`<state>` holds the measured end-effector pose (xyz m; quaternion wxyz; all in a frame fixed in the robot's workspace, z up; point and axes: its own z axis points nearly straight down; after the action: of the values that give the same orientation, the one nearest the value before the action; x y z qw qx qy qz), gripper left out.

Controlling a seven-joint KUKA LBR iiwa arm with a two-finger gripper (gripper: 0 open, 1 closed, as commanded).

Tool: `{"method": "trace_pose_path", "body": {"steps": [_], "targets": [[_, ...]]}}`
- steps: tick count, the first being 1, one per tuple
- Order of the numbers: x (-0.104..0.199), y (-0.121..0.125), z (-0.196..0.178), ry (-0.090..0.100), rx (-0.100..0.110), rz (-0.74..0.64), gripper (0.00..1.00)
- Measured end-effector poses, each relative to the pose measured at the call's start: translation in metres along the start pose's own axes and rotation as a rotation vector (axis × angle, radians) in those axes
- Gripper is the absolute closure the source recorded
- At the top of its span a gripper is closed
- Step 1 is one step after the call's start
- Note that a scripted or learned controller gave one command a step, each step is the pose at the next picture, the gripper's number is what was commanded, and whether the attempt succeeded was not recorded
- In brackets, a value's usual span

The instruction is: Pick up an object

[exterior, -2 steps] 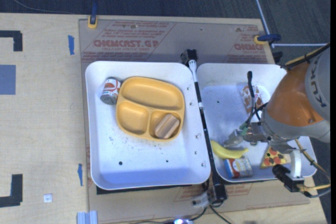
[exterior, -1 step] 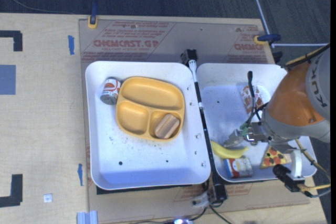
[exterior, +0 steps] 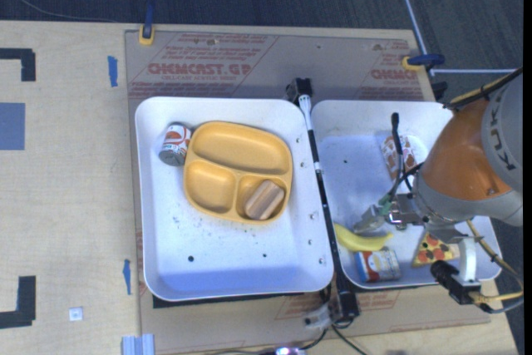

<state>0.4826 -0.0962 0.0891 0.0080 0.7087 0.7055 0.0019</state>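
My gripper (exterior: 371, 221) hangs low in the right bin (exterior: 349, 125), just above the upper edge of a yellow banana (exterior: 360, 240) that lies by the bin's left wall. A small can with a red and white label (exterior: 381, 265) lies on its side right below the banana. A colourful flat packet (exterior: 431, 249) rests to the right of the can, partly under the arm. A red and white wrapped item (exterior: 392, 152) lies further back in this bin. The arm's orange band (exterior: 470, 158) covers the bin's right side.
The left bin (exterior: 158, 204) bears a yellow divided tray (exterior: 237, 145) with a brown bun (exterior: 264, 199) in its lower right compartment. A crushed can (exterior: 174, 144) lies against the tray's left edge. A black divider (exterior: 314, 170) runs between the bins.
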Motion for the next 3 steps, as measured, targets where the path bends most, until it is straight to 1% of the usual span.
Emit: {"method": "trace_pose_path", "body": {"steps": [1,3], "targets": [[-0.0011,0.0000,-0.0001,0.003,0.001,-0.003,0.00],[-0.0002,0.0000,0.0000,0.001,0.000,-0.001,0.00]]}}
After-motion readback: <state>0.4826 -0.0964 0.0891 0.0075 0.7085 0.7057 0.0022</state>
